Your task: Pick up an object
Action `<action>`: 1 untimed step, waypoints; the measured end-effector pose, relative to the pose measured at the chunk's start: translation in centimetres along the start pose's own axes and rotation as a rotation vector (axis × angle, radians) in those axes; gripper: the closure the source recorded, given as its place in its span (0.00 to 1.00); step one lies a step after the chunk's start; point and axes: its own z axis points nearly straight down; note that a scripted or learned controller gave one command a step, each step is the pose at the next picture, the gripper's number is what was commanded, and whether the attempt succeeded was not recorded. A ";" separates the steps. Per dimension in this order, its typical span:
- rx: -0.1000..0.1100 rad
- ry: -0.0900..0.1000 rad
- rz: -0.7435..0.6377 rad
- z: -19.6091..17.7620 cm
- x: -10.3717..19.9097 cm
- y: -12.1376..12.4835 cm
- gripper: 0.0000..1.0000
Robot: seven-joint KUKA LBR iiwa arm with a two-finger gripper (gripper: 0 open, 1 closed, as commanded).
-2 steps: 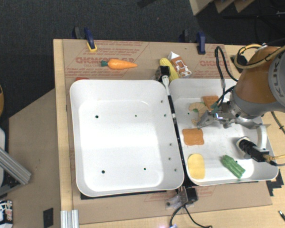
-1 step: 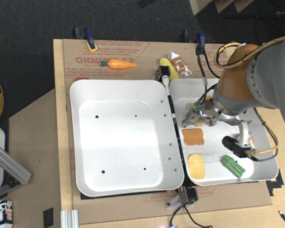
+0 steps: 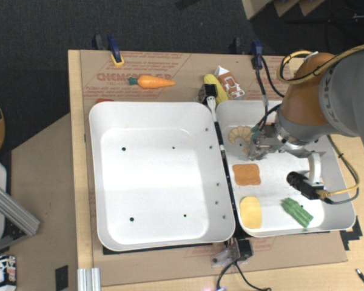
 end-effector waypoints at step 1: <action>-0.013 0.002 -0.009 -9.7 5.1 8.1 1.00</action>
